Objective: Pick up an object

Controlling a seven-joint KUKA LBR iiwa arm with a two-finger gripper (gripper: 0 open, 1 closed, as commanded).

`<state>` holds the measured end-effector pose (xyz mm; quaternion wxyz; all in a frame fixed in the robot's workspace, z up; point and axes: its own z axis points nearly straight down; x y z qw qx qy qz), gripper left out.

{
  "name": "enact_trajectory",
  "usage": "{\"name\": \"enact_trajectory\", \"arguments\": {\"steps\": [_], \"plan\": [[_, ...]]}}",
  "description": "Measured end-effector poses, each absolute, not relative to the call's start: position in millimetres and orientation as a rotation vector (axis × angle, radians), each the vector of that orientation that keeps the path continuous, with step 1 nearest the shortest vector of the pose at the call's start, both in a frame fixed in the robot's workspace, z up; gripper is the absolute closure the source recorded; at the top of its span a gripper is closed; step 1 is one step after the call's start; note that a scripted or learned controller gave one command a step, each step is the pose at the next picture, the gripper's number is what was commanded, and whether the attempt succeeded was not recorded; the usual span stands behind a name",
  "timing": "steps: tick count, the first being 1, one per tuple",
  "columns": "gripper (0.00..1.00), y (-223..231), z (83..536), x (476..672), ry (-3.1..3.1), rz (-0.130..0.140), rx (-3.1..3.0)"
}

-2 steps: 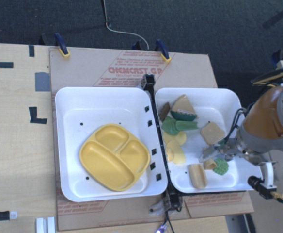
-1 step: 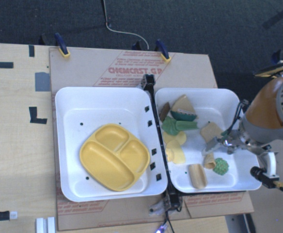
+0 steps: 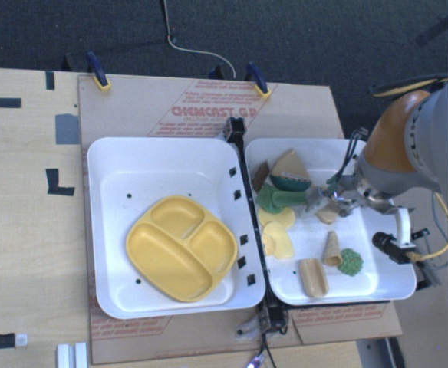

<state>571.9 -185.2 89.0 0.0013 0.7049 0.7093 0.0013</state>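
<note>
Green toy lies just left of my claw, long axis pointing at it; claw's opening I cannot tell.

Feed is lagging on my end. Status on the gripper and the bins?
Gripper low in the right white bin, amid small food toys. Nothing seen between its fingers. Green leafy toy and tan piece crowd it. Yellow divided plastic tray in the left bin.

Dark carpet lies behind a pale wooden bench topped with clamped cardboard
</note>
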Motion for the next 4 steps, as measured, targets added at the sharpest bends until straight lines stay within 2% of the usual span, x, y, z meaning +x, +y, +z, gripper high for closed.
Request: {"name": "enact_trajectory", "arguments": {"steps": [1, 2, 3, 4], "plan": [[1.00, -186.3, 100.2, 570.3, 2.224, 0.005, 2.216], [1.00, -140.8, 172.1, 636.0, 2.225, 0.009, 2.208], [0.00, -144.6, 167.3, 631.6, 2.223, -0.003, 2.219], [0.00, -181.4, 114.2, 622.8, 2.223, 0.001, 2.219]]}}
